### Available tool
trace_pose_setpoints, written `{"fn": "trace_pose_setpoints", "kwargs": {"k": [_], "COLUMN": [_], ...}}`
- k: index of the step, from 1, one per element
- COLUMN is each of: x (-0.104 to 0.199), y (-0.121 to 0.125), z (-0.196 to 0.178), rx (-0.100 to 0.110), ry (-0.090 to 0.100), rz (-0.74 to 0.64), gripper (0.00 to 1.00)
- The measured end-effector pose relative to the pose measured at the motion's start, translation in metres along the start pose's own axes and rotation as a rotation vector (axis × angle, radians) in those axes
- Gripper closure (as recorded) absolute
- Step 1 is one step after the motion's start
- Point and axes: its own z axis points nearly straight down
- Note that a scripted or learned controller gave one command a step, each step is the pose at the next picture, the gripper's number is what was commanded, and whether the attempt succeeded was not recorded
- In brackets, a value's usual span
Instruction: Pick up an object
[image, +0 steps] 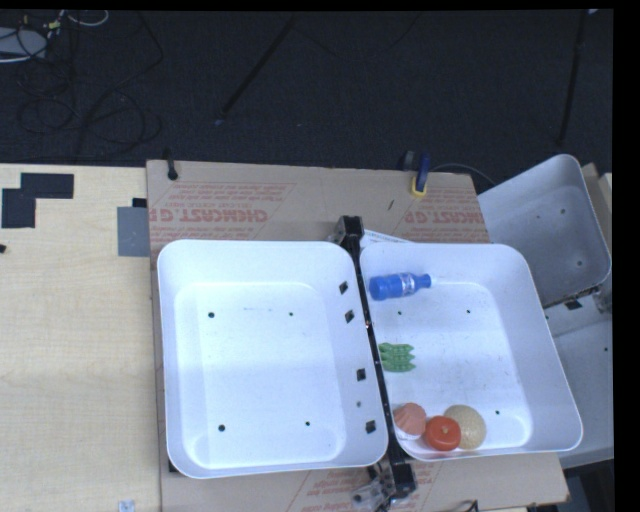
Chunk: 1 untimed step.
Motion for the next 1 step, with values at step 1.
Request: {"fn": "trace_pose_setpoints", "kwargs": {"k": [1], "x": [0.0061], "y": [-0.0002], "z": [-0.0208], "rx": [-0.002], "ry": [0.0], "rz": [-0.003], "gripper": [1.0]}}
